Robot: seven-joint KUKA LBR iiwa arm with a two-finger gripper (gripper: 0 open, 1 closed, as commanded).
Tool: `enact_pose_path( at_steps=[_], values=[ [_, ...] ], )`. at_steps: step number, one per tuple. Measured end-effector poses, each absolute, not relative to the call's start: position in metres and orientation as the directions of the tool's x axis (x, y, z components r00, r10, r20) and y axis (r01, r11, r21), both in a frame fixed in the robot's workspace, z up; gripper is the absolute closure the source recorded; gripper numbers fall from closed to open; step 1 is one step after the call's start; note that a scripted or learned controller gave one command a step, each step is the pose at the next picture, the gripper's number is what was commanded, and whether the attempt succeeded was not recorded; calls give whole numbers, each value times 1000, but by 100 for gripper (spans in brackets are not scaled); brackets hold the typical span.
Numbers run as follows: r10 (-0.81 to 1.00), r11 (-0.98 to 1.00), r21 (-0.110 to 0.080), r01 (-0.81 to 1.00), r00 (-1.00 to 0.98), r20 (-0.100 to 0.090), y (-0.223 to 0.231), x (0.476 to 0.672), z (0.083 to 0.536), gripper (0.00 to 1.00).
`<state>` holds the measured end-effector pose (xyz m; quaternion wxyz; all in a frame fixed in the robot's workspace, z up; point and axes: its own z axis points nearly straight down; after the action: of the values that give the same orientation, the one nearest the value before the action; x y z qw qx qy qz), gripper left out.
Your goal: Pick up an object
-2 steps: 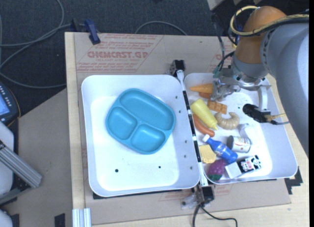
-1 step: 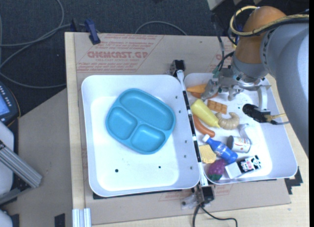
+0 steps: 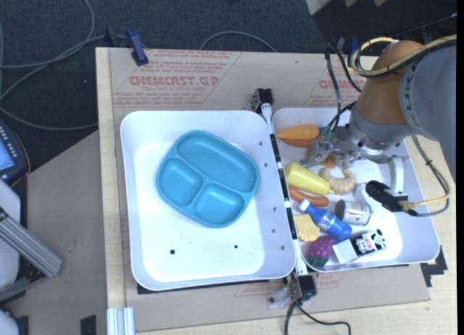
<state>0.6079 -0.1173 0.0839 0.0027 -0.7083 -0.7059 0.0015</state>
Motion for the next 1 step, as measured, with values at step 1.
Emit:
enact_pose_path(
  at_steps=[1],
  values=[
    [1000,6,-6,1000,-6,1,-96,662,84,0]
  ],
)
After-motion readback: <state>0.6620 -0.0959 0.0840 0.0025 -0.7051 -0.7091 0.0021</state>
